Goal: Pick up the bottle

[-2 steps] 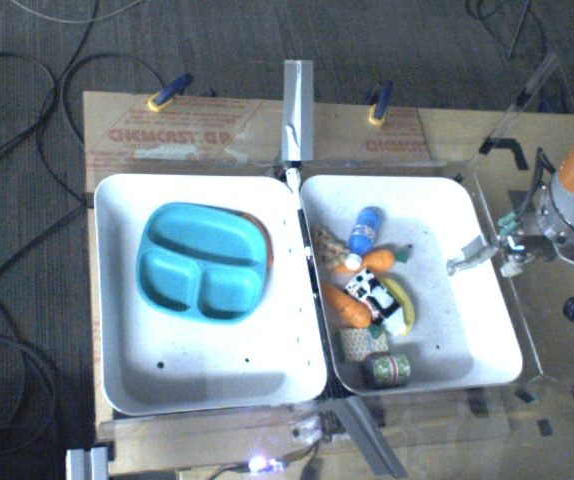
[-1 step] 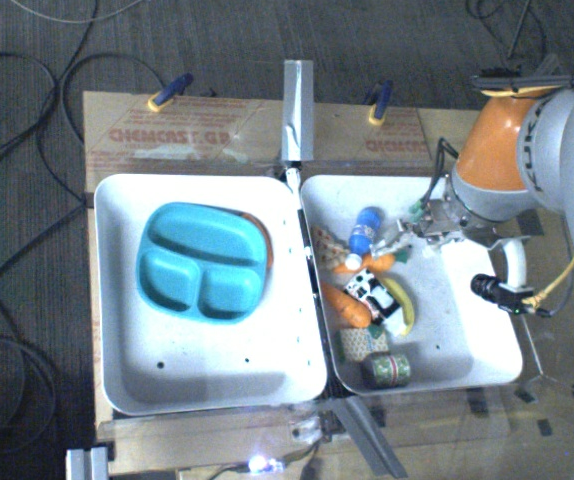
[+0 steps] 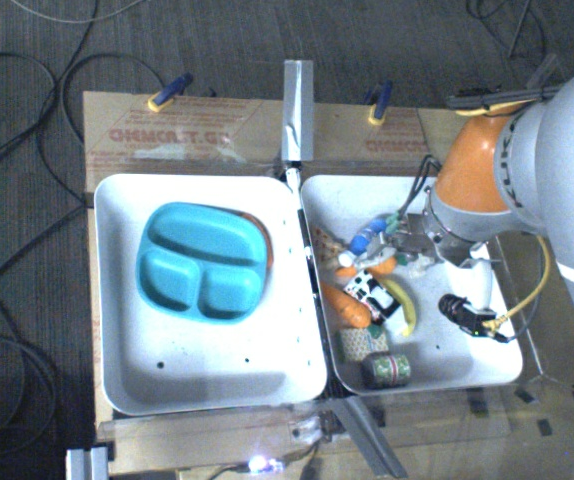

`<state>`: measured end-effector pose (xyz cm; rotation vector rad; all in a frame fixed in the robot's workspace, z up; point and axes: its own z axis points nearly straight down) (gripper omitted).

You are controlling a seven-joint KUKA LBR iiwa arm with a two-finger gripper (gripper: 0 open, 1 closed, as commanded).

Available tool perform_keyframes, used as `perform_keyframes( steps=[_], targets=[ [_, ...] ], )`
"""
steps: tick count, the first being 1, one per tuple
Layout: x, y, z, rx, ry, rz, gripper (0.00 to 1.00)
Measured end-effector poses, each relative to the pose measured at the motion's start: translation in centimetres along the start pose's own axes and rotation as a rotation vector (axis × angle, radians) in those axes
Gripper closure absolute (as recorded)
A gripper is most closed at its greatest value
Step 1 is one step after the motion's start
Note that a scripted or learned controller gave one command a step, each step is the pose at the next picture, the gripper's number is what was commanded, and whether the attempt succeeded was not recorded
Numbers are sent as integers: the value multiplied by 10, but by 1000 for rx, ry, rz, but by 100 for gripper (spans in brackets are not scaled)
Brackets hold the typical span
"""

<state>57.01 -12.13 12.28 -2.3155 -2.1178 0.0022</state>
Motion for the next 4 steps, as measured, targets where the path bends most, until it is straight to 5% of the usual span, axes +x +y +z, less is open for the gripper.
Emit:
perform_keyframes(
  steps=[1, 2, 3, 4],
  targets=[
    [-12, 69, 10, -1, -5, 84, 0],
    [2, 19, 4, -1, -4, 21, 0],
    [-79, 68, -32, -3, -5, 56, 0],
    [-37, 92, 23, -3, -6, 11, 0]
  ],
)
